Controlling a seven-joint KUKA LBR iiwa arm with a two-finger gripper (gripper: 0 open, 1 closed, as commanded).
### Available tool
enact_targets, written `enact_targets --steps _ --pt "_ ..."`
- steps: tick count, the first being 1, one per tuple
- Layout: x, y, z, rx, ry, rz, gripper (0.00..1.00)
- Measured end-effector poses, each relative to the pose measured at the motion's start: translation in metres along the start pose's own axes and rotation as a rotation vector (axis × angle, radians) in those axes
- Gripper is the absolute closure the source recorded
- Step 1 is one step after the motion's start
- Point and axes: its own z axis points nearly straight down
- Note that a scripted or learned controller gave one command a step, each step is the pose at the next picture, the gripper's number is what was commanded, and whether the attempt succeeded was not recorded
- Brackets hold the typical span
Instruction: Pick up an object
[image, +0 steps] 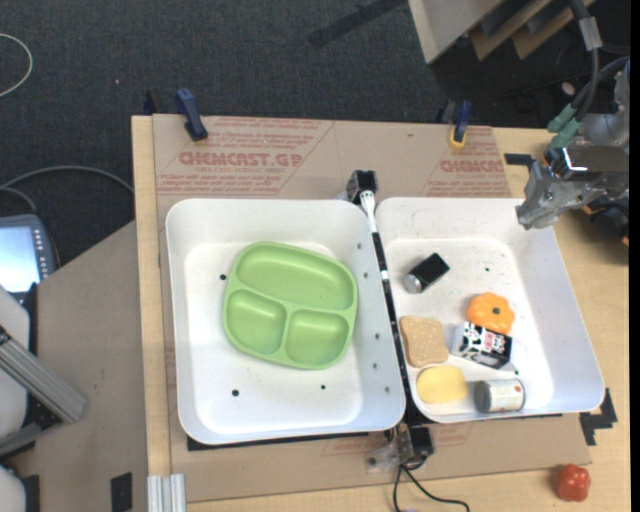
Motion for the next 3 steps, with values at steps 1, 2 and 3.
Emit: enact_targets --steps 1,2,3 --pt "0.066 0.000 -0.055 -0.014 0.003 -0.013 1.00" --pt "0.057 -0.001 0.064 0.007 -0.001 -0.004 1.00" --pt "0.018 -0.001 0.262 0.011 0.000 -0.001 1.00"
